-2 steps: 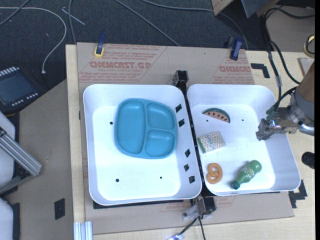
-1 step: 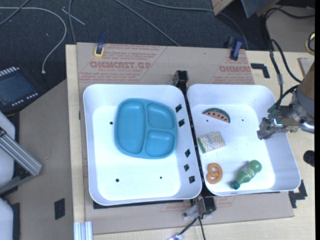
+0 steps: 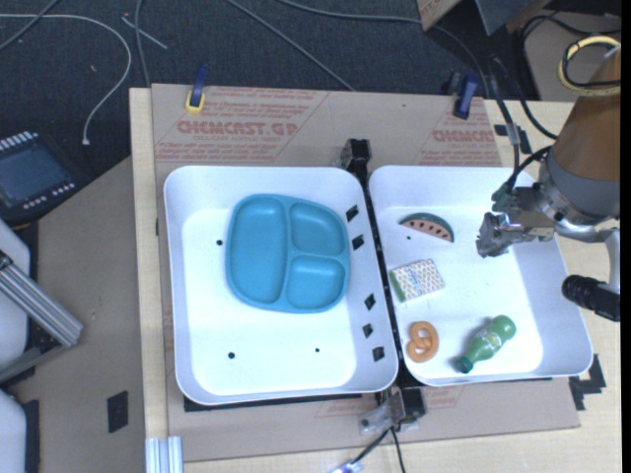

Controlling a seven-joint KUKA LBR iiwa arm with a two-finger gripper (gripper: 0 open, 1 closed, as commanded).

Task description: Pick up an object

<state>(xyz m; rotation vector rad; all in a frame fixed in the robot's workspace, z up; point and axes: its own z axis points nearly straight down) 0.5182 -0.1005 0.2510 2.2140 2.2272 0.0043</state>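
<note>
In the right bin [image 3: 552,363] lie a watermelon slice [image 3: 428,228], a small patterned packet [image 3: 416,280], an orange pretzel [image 3: 422,342] and a green bottle [image 3: 486,343]. My gripper [image 3: 496,236] hangs over the right bin's upper right part, to the right of the watermelon slice and above the bottle. Nothing shows between it and the bin floor. The arm's grey body with its orange band [image 3: 592,136] comes in from the right.
The left bin [image 3: 197,343] holds a blue divided plate [image 3: 288,252]. A black divider with clips [image 3: 367,264] runs between the bins. Cables lie across the dark floor behind the bench, and blue clamps [image 3: 197,95] sit on the board's far edge.
</note>
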